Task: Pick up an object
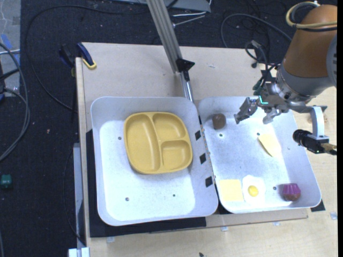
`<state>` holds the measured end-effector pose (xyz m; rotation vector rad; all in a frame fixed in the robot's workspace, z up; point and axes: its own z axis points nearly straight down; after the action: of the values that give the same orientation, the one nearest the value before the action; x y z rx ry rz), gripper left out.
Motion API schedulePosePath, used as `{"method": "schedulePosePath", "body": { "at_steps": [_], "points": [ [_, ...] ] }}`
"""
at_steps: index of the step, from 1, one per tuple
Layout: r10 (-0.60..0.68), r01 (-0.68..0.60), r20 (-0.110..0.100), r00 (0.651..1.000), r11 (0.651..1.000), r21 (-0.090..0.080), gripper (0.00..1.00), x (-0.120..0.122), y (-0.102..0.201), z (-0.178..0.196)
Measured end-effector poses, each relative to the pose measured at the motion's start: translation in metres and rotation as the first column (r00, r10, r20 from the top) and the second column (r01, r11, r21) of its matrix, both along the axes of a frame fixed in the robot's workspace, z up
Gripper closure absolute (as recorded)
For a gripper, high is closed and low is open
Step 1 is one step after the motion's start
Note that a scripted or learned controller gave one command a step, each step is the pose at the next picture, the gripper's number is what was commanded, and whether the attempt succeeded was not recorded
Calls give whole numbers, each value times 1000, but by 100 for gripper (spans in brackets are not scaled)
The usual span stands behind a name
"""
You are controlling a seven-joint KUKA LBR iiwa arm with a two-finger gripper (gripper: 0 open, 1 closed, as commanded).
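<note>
A tan bench (134, 71) bears two white bins over a dark, cabled floor; the left bin (107, 143) holds a yellow tray (158, 142); the right bin (300, 159) holds a brown lump (218, 121), cheese wedge (269, 144), yellow square (231, 190), fried egg (253, 189) and purple piece (290, 192); the arm (311, 47) reaches from the right, its gripper (256, 111) spread, empty, above the right bin's far end.

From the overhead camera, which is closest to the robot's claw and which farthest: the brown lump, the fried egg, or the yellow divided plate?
Measured from the gripper:
1. Brown lump, just to its left in the right bin.
2. Fried egg, at that bin's near edge.
3. Yellow divided plate, over in the left bin.
</note>
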<state>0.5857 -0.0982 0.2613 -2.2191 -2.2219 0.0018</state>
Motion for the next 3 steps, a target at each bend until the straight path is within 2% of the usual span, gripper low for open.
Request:
{"method": "schedulePosePath", "body": {
  "at_steps": [1,2,3],
  "points": [
    [0,0,2,1000,1000,0,0,0,0,1],
    [-3,3,-3,1000,1000,-1,0,3,-10,-53],
    [-2,2,-5,1000,1000,0,0,3,-6,-117]
  ]
}}
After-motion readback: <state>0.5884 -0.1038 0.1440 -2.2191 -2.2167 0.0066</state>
